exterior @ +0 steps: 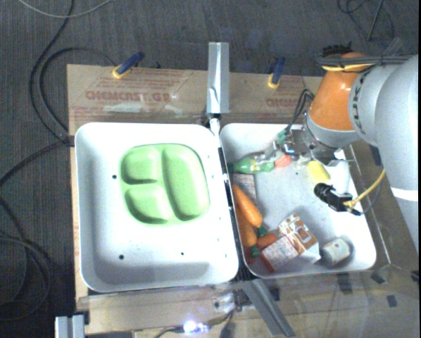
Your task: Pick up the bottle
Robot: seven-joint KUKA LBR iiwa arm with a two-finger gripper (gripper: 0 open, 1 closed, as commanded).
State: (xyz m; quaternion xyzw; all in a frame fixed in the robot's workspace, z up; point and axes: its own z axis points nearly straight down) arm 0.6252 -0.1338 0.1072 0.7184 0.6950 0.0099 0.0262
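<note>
Two shallow white bins [91, 189] sit below you; your gripper [289, 146] hovers touching the green plastic bottle [256, 165], finger spread I cannot tell.

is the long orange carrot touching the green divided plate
Apart. The camera view shows the long orange carrot in the right white bin and the green divided plate in the left white bin, the bins' rims between them.

Grey arm [397, 118] reaching from right, orange-banded wrist [335, 104] lowered
</note>
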